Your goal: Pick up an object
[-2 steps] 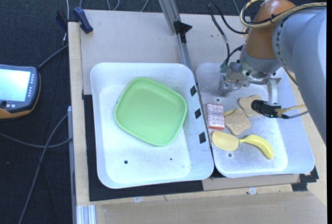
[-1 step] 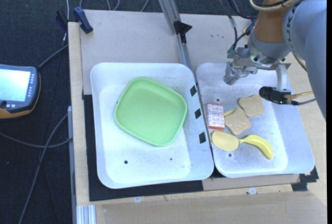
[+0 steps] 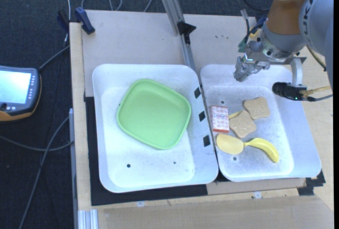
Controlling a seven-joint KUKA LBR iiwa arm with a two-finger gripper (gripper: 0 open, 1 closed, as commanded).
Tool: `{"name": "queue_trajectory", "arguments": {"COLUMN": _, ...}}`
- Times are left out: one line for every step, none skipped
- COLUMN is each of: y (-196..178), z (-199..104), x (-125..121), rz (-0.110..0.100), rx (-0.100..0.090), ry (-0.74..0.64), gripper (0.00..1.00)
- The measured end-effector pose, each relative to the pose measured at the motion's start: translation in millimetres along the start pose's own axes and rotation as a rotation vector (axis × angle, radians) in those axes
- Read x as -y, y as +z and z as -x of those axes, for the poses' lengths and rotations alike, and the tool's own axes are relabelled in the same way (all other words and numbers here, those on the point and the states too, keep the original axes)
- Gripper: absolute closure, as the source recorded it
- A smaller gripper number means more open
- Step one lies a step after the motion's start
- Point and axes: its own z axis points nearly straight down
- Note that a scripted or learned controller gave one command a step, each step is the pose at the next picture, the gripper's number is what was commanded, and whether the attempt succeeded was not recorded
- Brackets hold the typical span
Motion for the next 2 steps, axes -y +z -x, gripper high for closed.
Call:
{"name": "queue_trajectory", "arguments": {"y": -37.9, "z": -1.6, "x": -1.1, "rz": 0.001, "rx": 0.000, "ry": 0.000, "gripper": 1.00}}
{"name": "queue_trajectory", "arguments": {"y": -31.3, "z": -46.2, "x": 8.5, "rz": -0.003, "rx": -0.001, "ry": -0.003, "gripper": 1.00}}
